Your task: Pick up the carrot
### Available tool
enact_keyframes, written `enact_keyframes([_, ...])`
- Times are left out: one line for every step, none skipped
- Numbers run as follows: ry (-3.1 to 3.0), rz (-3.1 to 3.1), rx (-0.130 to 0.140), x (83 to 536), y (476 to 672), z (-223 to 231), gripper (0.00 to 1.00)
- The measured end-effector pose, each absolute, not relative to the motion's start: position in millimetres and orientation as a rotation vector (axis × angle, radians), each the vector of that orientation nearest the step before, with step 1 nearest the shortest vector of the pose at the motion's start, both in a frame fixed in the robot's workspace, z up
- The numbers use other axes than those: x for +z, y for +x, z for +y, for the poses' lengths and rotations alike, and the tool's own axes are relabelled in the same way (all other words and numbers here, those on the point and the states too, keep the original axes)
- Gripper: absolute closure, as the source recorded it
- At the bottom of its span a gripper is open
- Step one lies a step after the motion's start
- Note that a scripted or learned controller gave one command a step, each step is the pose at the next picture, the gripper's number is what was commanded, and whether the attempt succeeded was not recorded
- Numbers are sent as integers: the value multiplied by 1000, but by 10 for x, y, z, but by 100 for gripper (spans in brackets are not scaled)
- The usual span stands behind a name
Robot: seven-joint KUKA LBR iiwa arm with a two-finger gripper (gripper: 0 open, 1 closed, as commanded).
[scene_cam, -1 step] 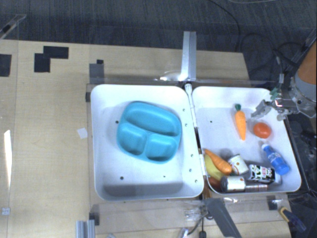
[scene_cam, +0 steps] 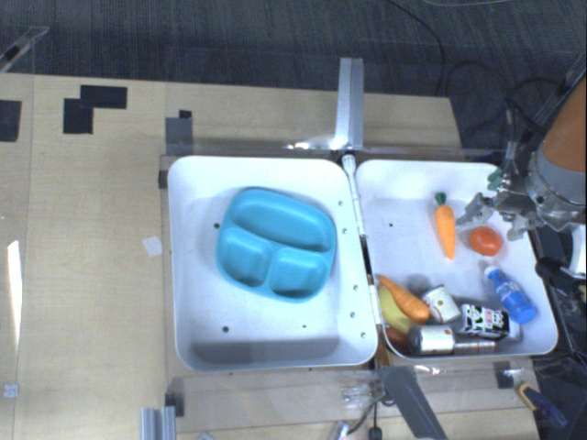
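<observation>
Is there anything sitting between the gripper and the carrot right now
Nothing visible blocks it. The gripper hangs near the right bin's right side, with bare bin floor across to the carrot. The orange-red ball lies just below that line, beside the carrot.

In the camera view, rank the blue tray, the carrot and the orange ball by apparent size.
1. blue tray, by far the largest.
2. carrot, long and slim.
3. orange ball, smallest, though wider than the carrot.

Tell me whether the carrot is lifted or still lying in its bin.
Lying in the right bin: the carrot rests on the floor, apart from the gripper.
</observation>
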State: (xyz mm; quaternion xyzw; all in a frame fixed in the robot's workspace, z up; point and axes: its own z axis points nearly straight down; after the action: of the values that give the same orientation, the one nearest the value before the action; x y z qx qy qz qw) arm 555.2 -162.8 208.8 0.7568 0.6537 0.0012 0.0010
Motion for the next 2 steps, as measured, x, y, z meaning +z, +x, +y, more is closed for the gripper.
enact_keyframes([2250, 2190, 3, 1190, 5989, -1505, 0])
enact_keyframes([1973, 2436, 6, 1005, 6514, -1025, 0])
